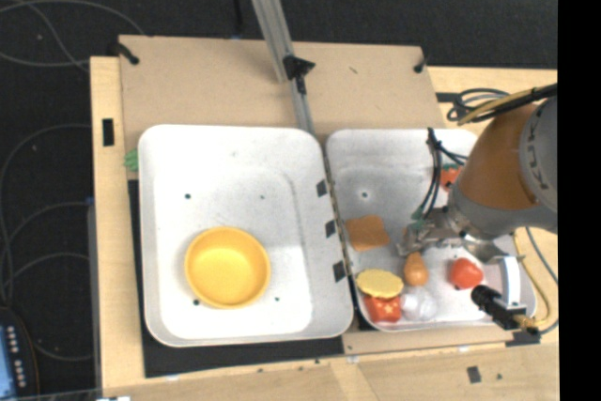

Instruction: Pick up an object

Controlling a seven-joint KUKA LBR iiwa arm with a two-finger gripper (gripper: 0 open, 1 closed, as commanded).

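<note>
The gripper (pixel 413 241) hangs low over the right bin (pixel 376 166), about midway along its length and somewhat nearer the bin's lower edge (lower as the camera sees it); whether it is spread or closed I cannot tell, since the wrist and cables blur it. Nothing can be seen held in it. The likeliest target, by my judgement, is the orange-brown egg-shaped thing (pixel 415 271), which lies just beside the gripper on the side towards that lower edge; its long axis seems to run from the upper edge to the lower one. A short drop and a slight shift that way would put the gripper over it. A red thing (pixel 464 273) sits near it towards the bin's right edge; a yellow-capped red thing (pixel 380 288) lies towards the lower left corner; a brown block (pixel 366 231) rests by the left wall. The left bin (pixel 235 166) carries a yellow bowl (pixel 227 266), well apart from the gripper. No brand, label or writing is legible.
</note>
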